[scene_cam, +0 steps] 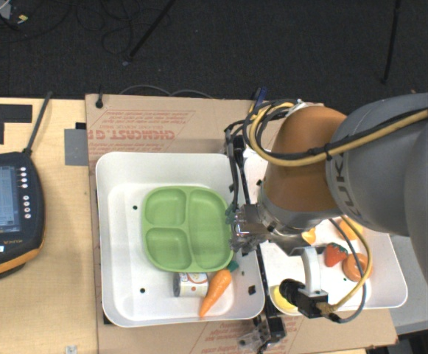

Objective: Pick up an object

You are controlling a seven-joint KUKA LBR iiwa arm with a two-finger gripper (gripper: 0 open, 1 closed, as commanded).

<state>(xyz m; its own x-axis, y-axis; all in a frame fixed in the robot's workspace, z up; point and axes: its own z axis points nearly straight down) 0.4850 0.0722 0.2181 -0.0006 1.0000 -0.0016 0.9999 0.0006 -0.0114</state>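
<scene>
Nearest me, along the bottom edge, a small black fitting [267, 334] sits on the cardboard sheet [144, 127] that lies under both bins. Just above it, in the left bin [118, 198], I count one orange toy carrot [215, 292] lying tilted near the bin's lower right corner, touching a small can [191, 284] on its side just to its left. Above those two rests one green divided plate [186, 227] with three compartments, taking up the middle of that bin.

My arm [379, 164] comes in from the right and hangs over the wall between the two bins, its orange band [302, 164] and yellow and black cables blocking much of the right bin [394, 290]. I see the gripper [241, 229] at the plate's right rim, above the carrot and close to it. Whether the gripper is parted or closed, I cannot tell; the wrist body covers it, and I see nothing held.

In the right bin I make out a red and orange piece [343, 260], a yellow item [280, 298] partly hidden by a black part of the arm, and a small yellow bit [309, 236] under the wrist.

Further off on the left, one handheld control pendant [4, 216] with a screen lies on the wooden bench [59, 301].
</scene>
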